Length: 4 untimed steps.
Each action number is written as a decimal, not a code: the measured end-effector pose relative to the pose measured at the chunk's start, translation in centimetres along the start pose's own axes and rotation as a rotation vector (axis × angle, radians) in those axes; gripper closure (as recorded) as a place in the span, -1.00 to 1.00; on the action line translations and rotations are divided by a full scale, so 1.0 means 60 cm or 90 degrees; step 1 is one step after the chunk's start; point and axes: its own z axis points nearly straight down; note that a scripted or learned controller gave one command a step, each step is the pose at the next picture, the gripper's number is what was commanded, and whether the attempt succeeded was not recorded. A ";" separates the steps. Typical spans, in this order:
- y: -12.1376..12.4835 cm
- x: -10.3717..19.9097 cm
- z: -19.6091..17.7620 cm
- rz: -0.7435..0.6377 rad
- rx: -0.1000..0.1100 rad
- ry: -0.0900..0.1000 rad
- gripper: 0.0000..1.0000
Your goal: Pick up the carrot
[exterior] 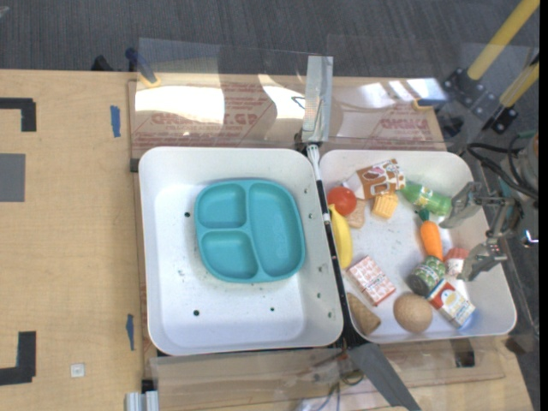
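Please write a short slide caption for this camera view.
Open gripper hovers beside the carrot in the right bin.

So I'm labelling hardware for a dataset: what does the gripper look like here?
At the right bin's edge, the gripper is bare grey metal, with two slim, angular jaws on a skeletal frame. Dark cables run behind it. I can make out no markings.

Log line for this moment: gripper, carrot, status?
gripper: open, right bin's right side | carrot: lying in right bin, left of gripper, not held | status: not picked
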 end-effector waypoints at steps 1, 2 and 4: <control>-0.027 -0.115 0.139 -0.111 -0.001 0.002 -1.00; -0.037 -0.187 0.313 -0.155 0.000 -0.002 -1.00; -0.043 -0.178 0.024 -0.330 0.003 -0.007 1.00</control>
